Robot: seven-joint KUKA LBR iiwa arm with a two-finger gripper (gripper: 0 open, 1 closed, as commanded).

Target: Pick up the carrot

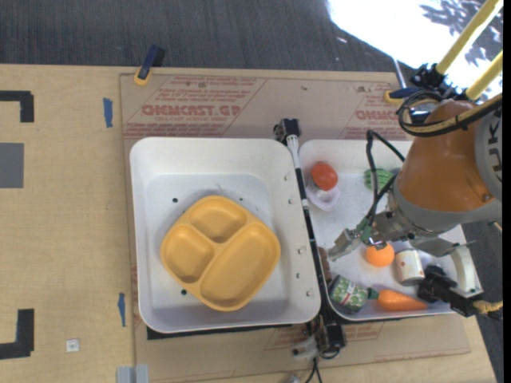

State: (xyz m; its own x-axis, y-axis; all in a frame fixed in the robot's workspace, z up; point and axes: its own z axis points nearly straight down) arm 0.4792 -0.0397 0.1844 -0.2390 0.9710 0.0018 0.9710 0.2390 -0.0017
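Note:
The carrot (402, 300) is orange and lies flat near the front edge of the right bin (351, 154), its tip pointing right. My gripper (358, 241) hangs over the middle of that bin, up and to the left of the carrot and apart from it. A small orange fruit (379, 254) sits right beside the gripper. The arm's orange band (439, 166) hides the bin's far right part.
The right bin also holds a red tomato (323, 174), a green leafy item (382, 179), a green-and-white can (349, 292) left of the carrot, and a white cylinder (409, 266). A yellow divided plate (221, 251) lies in the left bin (160, 182).

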